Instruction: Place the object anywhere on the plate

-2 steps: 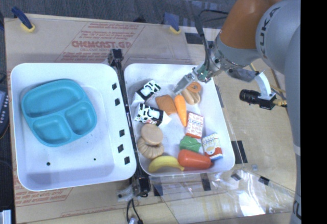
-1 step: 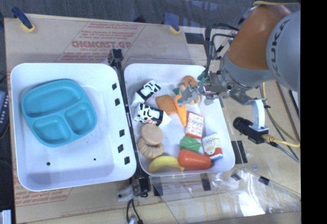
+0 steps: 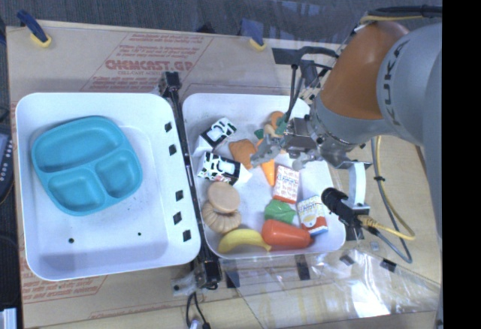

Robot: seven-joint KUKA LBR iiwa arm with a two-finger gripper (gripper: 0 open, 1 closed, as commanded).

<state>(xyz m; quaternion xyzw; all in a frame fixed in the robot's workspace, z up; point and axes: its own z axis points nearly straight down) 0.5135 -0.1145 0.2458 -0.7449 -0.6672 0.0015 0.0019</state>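
Grey arm (image 3: 391,87) reaching in from right, orange-banded wrist bent down, claw (image 3: 274,149) low

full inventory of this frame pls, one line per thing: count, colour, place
bins: 2, white, side by side on the bench
plate: 1, blue, three compartments, left bin
banana: 1, yellow, right bin, near edge
cookies: 2, tan, right bin, above the banana
red pepper: 1, red, right of the banana
green toy: 1, green, above the red pepper
cow-print blocks: 2, black and white, right bin, left part
carton: 1, white and red, right bin centre
small box: 1, white, red and blue, right bin, right side
orange toys: a few, orange, by the hand
clamps: 2, blue and yellow, far bench edge
arm: 1, grey with orange band, from the right
hand: 1, dark, over the right bin
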